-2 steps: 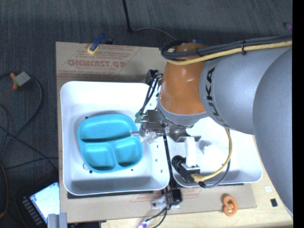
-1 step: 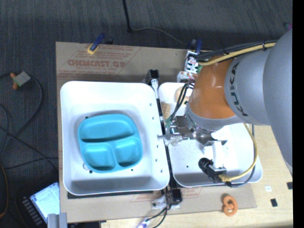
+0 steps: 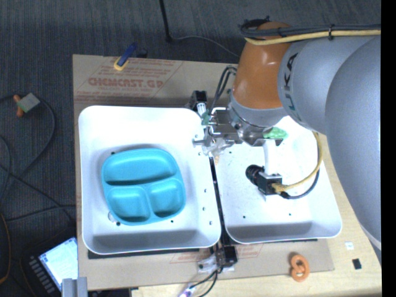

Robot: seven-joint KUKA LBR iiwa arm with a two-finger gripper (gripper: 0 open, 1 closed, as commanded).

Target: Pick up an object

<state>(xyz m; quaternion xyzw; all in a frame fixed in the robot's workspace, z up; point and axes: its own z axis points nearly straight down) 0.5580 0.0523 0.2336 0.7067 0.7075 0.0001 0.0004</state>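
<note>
Blue divided tray (image 3: 143, 184) in left white bin (image 3: 93, 166), gripper (image 3: 210, 142) over the bins' shared edge, grasp impossible to tell

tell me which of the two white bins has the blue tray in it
The bin on the view's left, away from the arm: the blue divided tray lies on its floor. The right-hand bin sits under the arm.

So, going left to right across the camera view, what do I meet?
A grey-and-orange item on the floor → blue tray in the left bin → gripper → green object in the right bin.
</note>
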